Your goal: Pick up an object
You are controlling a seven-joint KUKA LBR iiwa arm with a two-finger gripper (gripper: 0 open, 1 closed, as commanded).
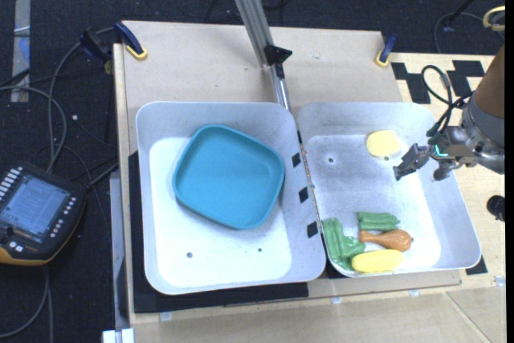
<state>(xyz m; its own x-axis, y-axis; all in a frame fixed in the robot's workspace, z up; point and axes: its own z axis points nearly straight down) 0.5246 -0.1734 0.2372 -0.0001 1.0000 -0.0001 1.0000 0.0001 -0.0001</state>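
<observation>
The right bin [450, 197] holds several toy foods. A pale yellow round piece [384, 143] lies near its back. Along the front lie a green vegetable [377, 219], a brown drumstick [388, 237], a yellow piece [376, 260] and a green leafy piece [340, 242]. My gripper [423, 164] hangs over the right side of this bin, just right of and below the pale yellow piece. Its fingers stand apart, open, with nothing between them.
A blue square plate [229, 176] lies in the left bin [161, 253]. A slanted metal pole [250, 0] rises behind the bins. Clamps [131, 42] sit at the bench's back corners, and a pendant [32, 211] lies on the floor at left.
</observation>
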